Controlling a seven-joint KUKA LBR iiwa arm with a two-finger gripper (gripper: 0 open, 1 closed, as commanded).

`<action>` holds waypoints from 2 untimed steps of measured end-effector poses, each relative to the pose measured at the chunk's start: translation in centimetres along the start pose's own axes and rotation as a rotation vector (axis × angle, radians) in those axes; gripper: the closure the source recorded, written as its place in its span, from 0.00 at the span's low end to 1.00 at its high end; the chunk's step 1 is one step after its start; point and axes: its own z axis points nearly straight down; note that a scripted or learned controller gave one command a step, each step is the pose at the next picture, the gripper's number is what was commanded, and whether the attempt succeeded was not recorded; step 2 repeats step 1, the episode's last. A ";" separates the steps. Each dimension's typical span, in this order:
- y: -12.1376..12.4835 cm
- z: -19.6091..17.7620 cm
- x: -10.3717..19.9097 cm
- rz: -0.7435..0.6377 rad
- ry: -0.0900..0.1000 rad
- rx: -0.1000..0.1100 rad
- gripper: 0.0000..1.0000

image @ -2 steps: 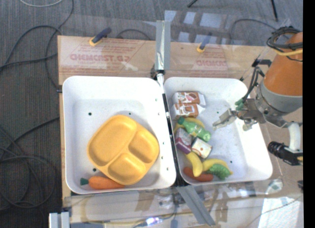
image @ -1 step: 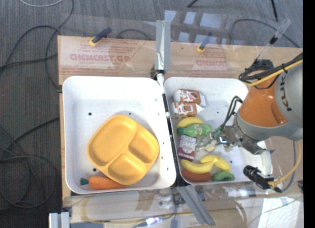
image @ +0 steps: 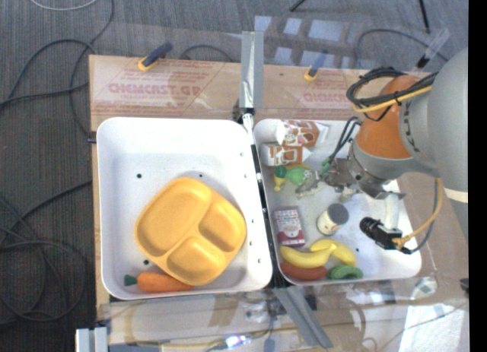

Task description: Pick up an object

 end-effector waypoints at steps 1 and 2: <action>2.8 0.1 -0.3 -0.043 0.001 0.001 0.00; 2.8 0.1 -0.3 -0.043 0.001 0.001 0.00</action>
